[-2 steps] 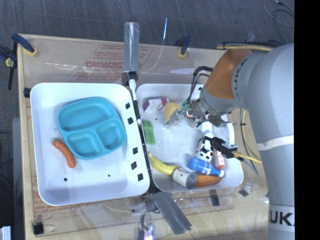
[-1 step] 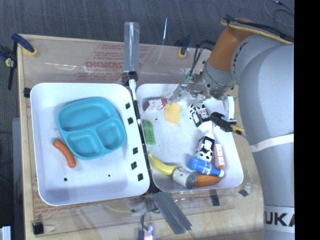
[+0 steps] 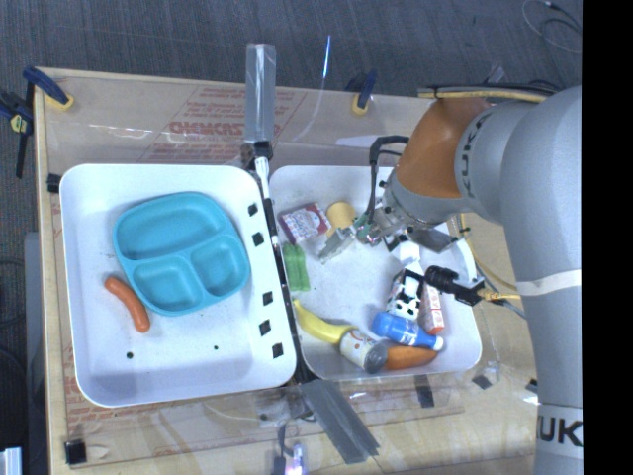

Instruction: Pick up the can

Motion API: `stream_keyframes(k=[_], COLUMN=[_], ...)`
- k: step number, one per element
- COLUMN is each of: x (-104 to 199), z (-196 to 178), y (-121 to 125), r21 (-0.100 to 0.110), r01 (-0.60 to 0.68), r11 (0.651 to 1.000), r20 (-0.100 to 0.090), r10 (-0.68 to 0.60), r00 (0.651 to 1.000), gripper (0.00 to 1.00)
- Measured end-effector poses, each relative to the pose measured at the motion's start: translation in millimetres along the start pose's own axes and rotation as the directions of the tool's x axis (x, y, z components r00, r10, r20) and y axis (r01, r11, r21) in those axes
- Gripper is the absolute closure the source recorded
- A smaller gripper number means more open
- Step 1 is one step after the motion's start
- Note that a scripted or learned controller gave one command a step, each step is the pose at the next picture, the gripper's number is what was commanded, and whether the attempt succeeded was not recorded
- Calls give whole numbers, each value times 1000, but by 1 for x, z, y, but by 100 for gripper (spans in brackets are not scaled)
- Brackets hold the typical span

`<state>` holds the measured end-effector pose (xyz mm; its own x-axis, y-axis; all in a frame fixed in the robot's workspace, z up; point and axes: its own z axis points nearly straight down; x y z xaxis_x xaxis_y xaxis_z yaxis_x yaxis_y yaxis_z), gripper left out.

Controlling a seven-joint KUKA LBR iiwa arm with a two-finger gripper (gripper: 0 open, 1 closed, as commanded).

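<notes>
Two white bins sit side by side on the tabletop (image 3: 148, 117).

The left bin (image 3: 89, 364) holds one blue divided plate (image 3: 181, 251) with three compartments, and one orange sausage-shaped toy (image 3: 129, 303) lying just beside the plate's lower-left edge.

The right bin (image 3: 326, 364) is crowded. The can (image 3: 364, 352), small with a grey end, lies on its side near the bin's front wall. Its long axis runs roughly left-to-right, tilted slightly, with the grey end facing the front right. It touches one yellow banana (image 3: 318, 325) on its left and one orange carrot-like piece (image 3: 407, 358) on its right. One blue bottle (image 3: 404, 331) lies just behind the can, also on its side. One black-and-white cow-patterned carton (image 3: 406, 295) is near the right wall. One red-labelled packet (image 3: 305, 223), one green block (image 3: 296, 267) and one yellow round item (image 3: 341, 213) occupy the back-left area.

The pincer (image 3: 364, 232) sits low over the back of the right bin, beside the yellow item and well apart from the can. Whether the fingers are spread or pressed together cannot be told.
</notes>
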<state>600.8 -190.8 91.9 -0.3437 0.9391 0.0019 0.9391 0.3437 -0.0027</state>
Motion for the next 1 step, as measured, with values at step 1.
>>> stream_keyframes(k=[1], x=[-1], z=[-11], y=[0], r21=[0], r01=[3], r11=[1000], r20=[1], r10=[-3], r00=[1000], gripper=[100])
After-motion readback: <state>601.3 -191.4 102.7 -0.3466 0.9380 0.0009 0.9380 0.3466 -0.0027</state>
